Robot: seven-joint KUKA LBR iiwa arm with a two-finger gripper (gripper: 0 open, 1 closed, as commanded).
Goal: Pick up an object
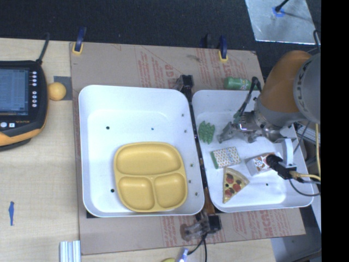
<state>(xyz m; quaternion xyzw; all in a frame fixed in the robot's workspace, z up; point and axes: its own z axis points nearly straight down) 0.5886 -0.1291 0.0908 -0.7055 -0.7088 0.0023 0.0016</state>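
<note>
My gripper point(228, 134) hangs low over the right-hand bin point(262, 201), and I'll place everything from that bin. My fingers are spread apart with nothing between them — one tip reaches toward the bin's left wall, the other angles down toward the middle of its floor. No object is caught, so the pick is not yet made; as I judge it, I am at the approach, with the closing and the lift both left to do.

The candidates all lie in this bin. The green ridged piece point(206, 131) sits against the left wall, just beside my outer fingertip. The small patterned card point(226, 156) lies on the floor just below my tips, nearer the front edge. The pizza-slice toy point(234, 184) rests closer still to the front rim, and a small white packet point(260, 163) lies to the card's right, partly under my wrist's black cable. Which of these I am aimed at is hard to say from this slant — probably the green piece or the card

Across the left wall, the neighbouring bin point(98, 108) holds a yellow divided tray point(151, 175), well apart from me
</note>
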